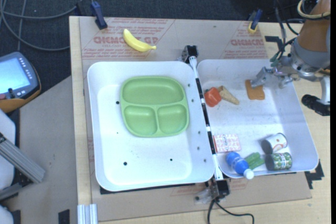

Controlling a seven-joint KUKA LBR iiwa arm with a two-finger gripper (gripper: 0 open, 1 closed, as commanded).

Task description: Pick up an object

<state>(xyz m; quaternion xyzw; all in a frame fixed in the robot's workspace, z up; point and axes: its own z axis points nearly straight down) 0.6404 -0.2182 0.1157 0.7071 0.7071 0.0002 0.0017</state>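
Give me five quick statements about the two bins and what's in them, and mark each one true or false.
1. The green tray lies in the left bin. True.
2. The banana lies in the right bin. False: it lies on the board behind the left bin, outside both.
3. The gripper hangs over the right bin's far end, near the brown slice. True.
4. The blue bottle stands upright in the left bin. False: it lies on its side at the right bin's near edge.
5. The cone lies beside the red piece in the right bin. True.
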